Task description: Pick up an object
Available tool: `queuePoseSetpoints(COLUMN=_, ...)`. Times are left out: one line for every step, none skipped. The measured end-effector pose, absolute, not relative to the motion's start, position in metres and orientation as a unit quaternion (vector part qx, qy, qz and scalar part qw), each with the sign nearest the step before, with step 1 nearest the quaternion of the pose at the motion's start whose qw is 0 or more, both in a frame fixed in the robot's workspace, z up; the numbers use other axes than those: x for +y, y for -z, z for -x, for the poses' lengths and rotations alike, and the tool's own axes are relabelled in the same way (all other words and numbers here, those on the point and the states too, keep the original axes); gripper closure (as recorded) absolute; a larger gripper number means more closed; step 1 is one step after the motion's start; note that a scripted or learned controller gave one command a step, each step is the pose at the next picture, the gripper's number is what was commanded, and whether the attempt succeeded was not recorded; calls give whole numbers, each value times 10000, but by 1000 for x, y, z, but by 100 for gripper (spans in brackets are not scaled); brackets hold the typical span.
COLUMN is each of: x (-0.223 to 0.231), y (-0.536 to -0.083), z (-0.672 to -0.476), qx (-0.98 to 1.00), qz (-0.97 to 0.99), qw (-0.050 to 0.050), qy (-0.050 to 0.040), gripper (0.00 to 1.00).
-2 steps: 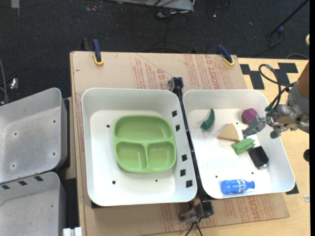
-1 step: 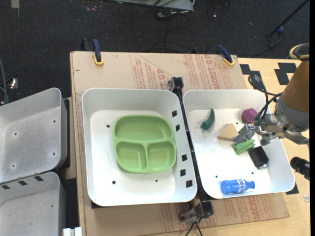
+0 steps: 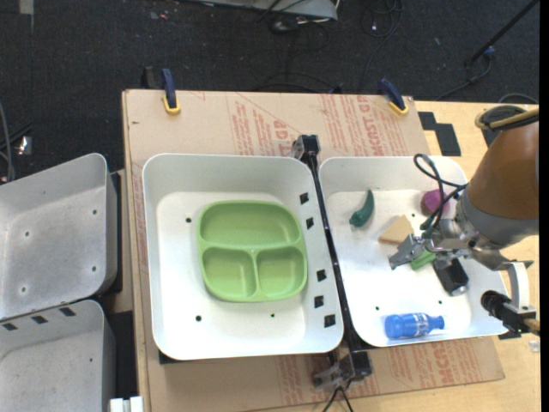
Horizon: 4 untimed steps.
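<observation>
Bench (image 3: 223,118) with two bins | tool (image 3: 410,254) low over right bin (image 3: 343,174), beside green piece (image 3: 423,260) | grip state cannot tell | nothing lifted yet

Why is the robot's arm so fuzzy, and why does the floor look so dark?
In the camera view, the arm at the right edge looks soft and smeared, likely from motion or closeness to the lens; the green tray and blue bottle are sharper. The white bins are brightly lit with faint shadows, while the floor beyond the bench is dark.
</observation>
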<state>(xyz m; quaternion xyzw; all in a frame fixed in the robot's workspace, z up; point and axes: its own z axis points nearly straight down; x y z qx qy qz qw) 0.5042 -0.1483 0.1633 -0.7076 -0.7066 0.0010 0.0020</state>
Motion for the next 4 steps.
queuePoseSetpoints(x=-153, y=-107, z=-496, qx=-7065, qz=7077, qw=14, qy=-7, gripper=0)
queuePoseSetpoints(x=-153, y=-119, z=-497, qx=-7064, qz=7078, qw=2, qy=0, gripper=100)
queuePoseSetpoints(x=-157, y=-161, z=-493, qx=-7066, qz=7076, qw=-4, qy=1, gripper=100)
queuePoseSetpoints(x=-166, y=-207, z=-495, qx=-7075, qz=7067, qw=-19, qy=7, gripper=100)
